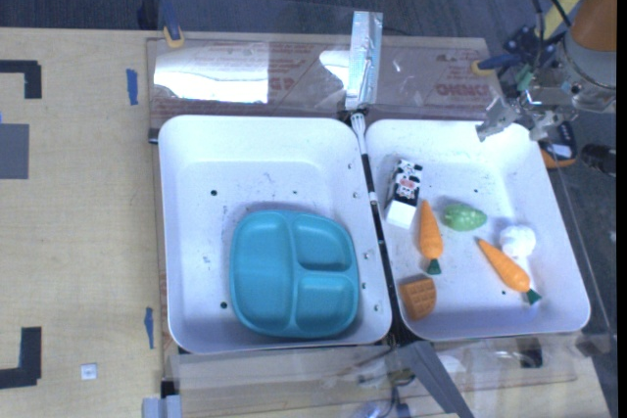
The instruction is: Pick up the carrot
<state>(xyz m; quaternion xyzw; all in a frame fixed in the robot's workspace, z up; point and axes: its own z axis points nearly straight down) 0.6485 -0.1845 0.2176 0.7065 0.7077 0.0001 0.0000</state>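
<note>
gripper [509,117]: hovering over right bin's [563,210] far right corner, touching nothing; finger state impossible to tell
carrots: one [429,235] lying mid-bin beside green item [463,216]; another [506,268] lying near right wall, by white ball [517,239]
left bin [186,210]: holding teal tray [294,275]

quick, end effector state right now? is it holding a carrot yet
end effector: over the right bin's far right corner, holding nothing; open or closed cannot be told. Both carrots lie in the bin.
</note>
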